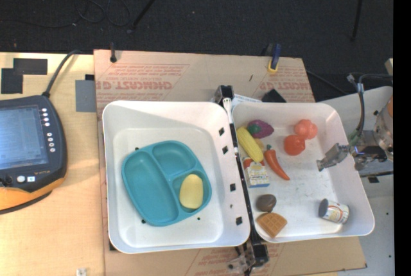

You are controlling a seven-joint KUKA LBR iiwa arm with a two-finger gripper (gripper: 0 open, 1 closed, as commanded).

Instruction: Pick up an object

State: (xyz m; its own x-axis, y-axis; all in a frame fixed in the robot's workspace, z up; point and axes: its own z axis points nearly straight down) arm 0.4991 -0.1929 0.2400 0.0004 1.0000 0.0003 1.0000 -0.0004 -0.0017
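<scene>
1. Waiting in the right bin [350, 140] are all the likely picks: a small can [333, 211] lying on its side, two red tomatoes [300, 137], a red chili [277, 164], a yellow corn cob [250, 144], a purple piece [260, 128], a small carton [257, 174], a brown lump [266, 203] and a waffle-like cookie [272, 224].
2. Nearest the jaws are the can, just below them and toward the bin's front, and the tomatoes, a little further into the bin and toward the back; the rest lie well apart from the jaws, along the bin's far wall.
3. At the right bin's outer rim the gripper [334, 156] hangs with nothing between its fingers; whether the jaws are spread or pressed together I cannot tell, since the metal is small and blurred here.
4. Farthest from the jaws, across the divider, the left bin [119, 120] holds a teal divided plate [151, 181] with a pale yellow lemon [191, 191] in one compartment.
5. Judging by this, the task is barely begun: nothing is lifted, and choosing a target, descending, closing and raising all remain.
</scene>
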